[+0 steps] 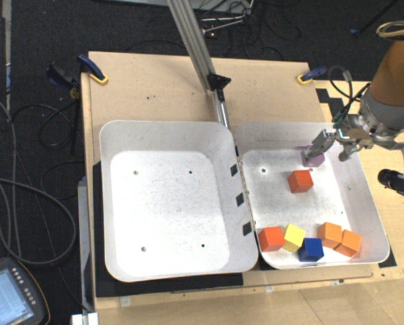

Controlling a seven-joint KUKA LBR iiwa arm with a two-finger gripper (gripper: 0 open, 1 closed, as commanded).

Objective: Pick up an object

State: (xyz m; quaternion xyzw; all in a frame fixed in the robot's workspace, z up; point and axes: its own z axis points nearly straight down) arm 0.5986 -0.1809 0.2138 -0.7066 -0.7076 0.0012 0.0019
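My gripper (329, 152) hangs over the far part of the right bin (365, 202), with its two fingers spread apart, so it is open. A small purple block (314, 158) lies on the bin floor right at the left fingertip, beside it rather than between the fingers. A red-orange cube (300, 181) sits a little nearer, in the middle of the bin. Along the bin's near edge lie an orange cube (272, 238), a yellow cube (293, 237), a blue cube (311, 249) and two more orange cubes (331, 233) (350, 243).
The left bin (120, 181) stands beside the right one. A slanted metal rod (192, 36) crosses the back of the bench and ends near the gap between the bins. Clamps (93, 68) (312, 75) grip the bench's far corners.
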